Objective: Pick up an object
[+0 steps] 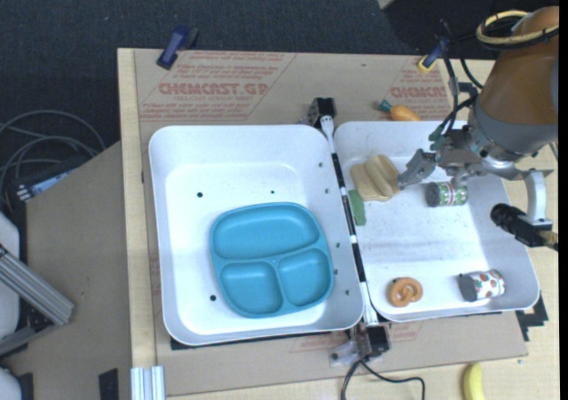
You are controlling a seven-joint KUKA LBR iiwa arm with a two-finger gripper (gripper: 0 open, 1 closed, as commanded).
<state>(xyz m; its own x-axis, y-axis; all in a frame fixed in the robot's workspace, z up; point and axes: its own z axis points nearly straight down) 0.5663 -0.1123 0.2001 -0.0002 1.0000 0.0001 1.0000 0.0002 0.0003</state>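
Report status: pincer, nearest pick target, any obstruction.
Pincer low over right bin, tips at tan bread piece, nothing visibly held. Small can beside it. Pretzel near front rim.

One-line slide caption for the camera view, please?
Gripper over right bin beside tan bread-like item; blue divided tray in left bin.

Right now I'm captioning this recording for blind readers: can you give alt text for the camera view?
A grey robot arm reaches from the right over the right bin, its hand beside a tan bread-like piece. That bin also holds a small can, a pretzel and a patterned cup. The left bin holds a blue divided plate.
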